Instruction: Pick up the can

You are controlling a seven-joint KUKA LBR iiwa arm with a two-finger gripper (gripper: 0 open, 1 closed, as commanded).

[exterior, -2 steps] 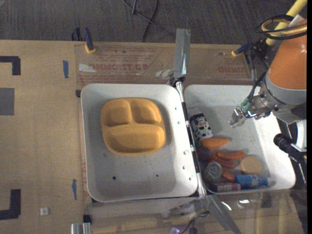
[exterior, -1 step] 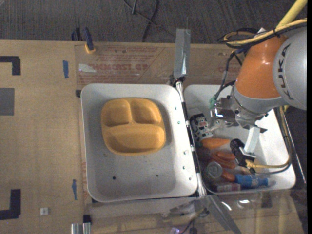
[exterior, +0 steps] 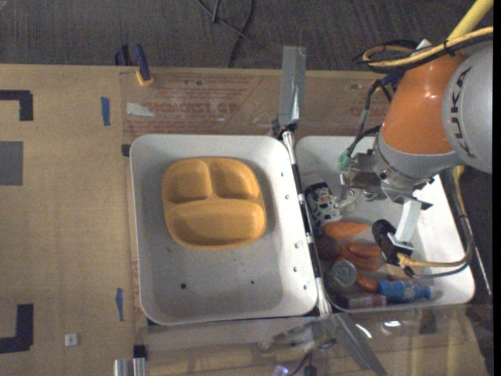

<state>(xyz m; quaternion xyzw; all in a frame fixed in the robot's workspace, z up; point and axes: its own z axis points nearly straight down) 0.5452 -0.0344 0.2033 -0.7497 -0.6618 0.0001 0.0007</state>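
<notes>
Left bin (exterior: 156, 288): yellow divided tray (exterior: 213, 202), lying flat.
Right bin (exterior: 458, 276): can (exterior: 343, 274) near the front-left corner, upright, round top facing the camera, just beside orange items (exterior: 356, 241).
Gripper (exterior: 352, 190): hovers above the right bin.

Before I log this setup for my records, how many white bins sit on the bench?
2. The left bin holds a yellow divided plate. The right bin, under the arm, holds a jumble of small items, so nothing suggests a third bin is hidden.
</notes>
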